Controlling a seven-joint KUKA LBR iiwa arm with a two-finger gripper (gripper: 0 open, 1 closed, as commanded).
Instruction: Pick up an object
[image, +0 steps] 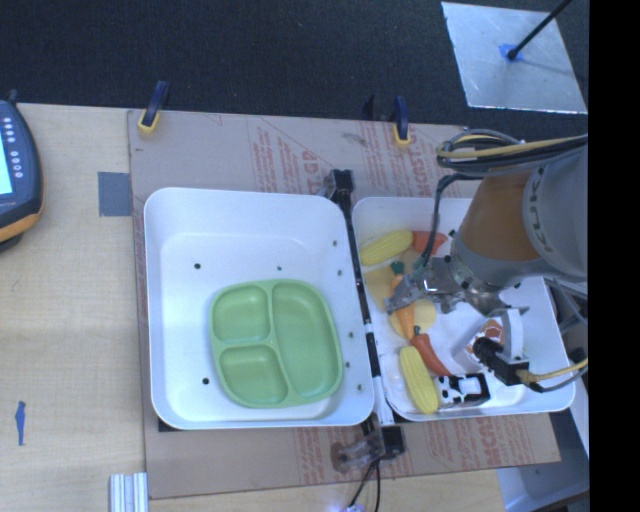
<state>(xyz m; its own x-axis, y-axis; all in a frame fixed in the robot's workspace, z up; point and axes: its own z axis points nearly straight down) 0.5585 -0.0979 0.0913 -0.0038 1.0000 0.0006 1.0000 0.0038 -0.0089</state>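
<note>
- Camera view: my arm (520, 225) reaches in from the right over the right bin (556, 318), orange band above the wrist.
- My gripper (412, 290) sits low in that bin's left half, among the toy food. Whether my jaws stand wide or narrow I cannot tell; the wrist and clutter hide them.
- Nothing is visibly held between them.
- Just above my jaws: a yellow corn cob (386, 246), with a red piece (432, 241) beside it to the right.
- Just below: a pale yellow piece (424, 317), touching or nearly so, then an orange carrot (429, 353) slanting away.
- Further below, near the bin's front wall: a second corn cob (418, 379), with a black-and-white item (462, 389) to its right.
- Well to my left, in the left bin (170, 300): a green divided plate (275, 342), lying flat.
</note>
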